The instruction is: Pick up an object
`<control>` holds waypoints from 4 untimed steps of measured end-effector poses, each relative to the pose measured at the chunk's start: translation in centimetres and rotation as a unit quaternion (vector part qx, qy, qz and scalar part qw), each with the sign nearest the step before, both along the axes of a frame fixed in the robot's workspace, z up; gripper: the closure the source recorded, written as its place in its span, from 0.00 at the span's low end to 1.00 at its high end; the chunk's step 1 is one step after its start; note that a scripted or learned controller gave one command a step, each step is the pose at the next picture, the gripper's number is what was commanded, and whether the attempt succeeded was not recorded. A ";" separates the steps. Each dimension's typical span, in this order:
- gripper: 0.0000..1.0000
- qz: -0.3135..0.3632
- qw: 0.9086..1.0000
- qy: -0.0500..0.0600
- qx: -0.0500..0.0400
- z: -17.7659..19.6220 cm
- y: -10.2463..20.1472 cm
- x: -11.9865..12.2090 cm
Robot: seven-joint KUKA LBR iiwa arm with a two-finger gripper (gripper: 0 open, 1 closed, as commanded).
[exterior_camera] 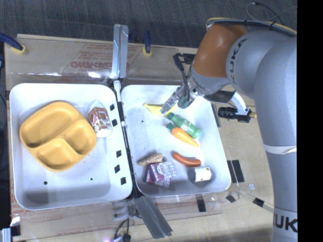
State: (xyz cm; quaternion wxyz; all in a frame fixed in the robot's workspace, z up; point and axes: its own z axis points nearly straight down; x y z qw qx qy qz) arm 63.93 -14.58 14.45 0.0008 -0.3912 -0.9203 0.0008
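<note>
Gripper [173, 104] hovering over right bin [135, 135], finger state impossible to tell; green bottle [183, 124], carrot [184, 136], sausage [186, 160] lying just below; yellow tray [56, 134] occupying left bin [30, 195].

My arm [262, 69] is grey with an orange band. Both bins [30, 195] are white. The divided tray [56, 134] is mustard yellow. I see a green bottle [184, 124], an orange carrot [185, 136], a red-orange sausage [186, 160], a maroon-and-white packet [160, 173], and a brown-and-white wrapper [100, 120].
</note>
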 end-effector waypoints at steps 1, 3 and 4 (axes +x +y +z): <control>1.00 0.192 0.981 -0.002 -0.001 -3.3 -6.1 1.1; 0.00 0.309 0.951 -0.001 0.001 -5.2 1.3 1.0; 0.00 0.372 0.928 -0.002 -0.001 3.8 -4.0 -0.1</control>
